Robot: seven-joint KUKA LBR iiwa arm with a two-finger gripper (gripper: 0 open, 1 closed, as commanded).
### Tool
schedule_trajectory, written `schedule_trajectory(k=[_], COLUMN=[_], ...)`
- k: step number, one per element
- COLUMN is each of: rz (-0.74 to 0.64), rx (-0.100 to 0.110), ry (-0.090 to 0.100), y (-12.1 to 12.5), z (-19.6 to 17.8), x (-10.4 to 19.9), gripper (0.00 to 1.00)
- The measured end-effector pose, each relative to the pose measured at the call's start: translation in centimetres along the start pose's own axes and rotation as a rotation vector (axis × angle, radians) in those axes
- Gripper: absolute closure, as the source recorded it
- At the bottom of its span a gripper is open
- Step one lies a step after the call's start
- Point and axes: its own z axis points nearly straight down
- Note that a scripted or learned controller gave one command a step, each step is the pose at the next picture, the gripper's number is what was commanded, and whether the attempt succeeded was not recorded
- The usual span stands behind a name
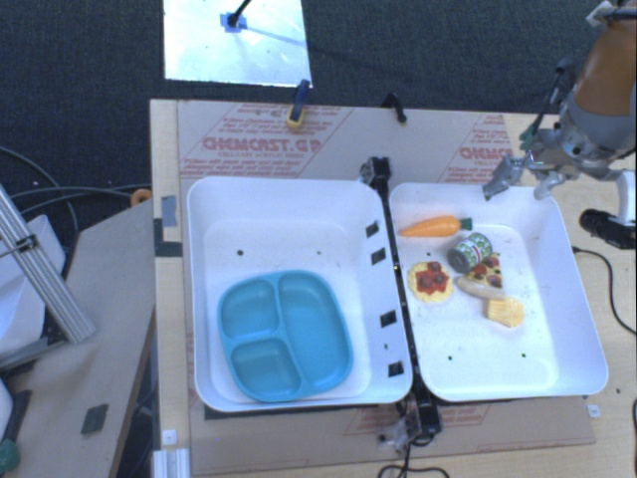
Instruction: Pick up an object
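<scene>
While the arm hangs over the far right corner of the bench, the scene reads as follows.

Arm: grey with an orange band, reaching in from the right edge, its wrist above the far rim of the right bin (582, 297).
Gripper (525, 178): above the right bin's far right corner, clear of every object, nothing between its fingers.
Jaws: spread apart, one finger (501, 179) pointing left and down, the other nearer the wrist.
Right bin contents: five small items grouped in the far left half of the bin floor.
Carrot (433, 227): orange with a green top, lying crosswise near the far wall, the item nearest the gripper.
Can (470, 252): small, tipped on its side, just below the carrot's green end.
Pizza slice (431, 280): round toy piece with red topping, left of the can, near the divider between the bins.
Banana-like piece (480, 288): pale, lying just under the can and beside the pizza slice.
Yellow block (506, 313): nearest the viewer of the group, just beside the pale piece.
Left bin (289, 199): holds a blue divided tray (285, 335) with three compartments, lying flat toward the near side.
</scene>
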Motion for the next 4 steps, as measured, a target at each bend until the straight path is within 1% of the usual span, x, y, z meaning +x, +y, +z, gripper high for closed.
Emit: schedule_trajectory(k=[1,2,3,4], rz=[0.002,0.0,0.007,-0.002], rx=[0.007,-0.005,0.003,-0.01], ry=[0.002,-0.001,0.001,-0.003], y=[-2.1,-1.7,-7.9,-5.4], z=[14.5,12.5,11.7,1.8], x=[0.1,0.0,-4.2,-3.9], gripper=[0.0,1.0,1.0,1.0])
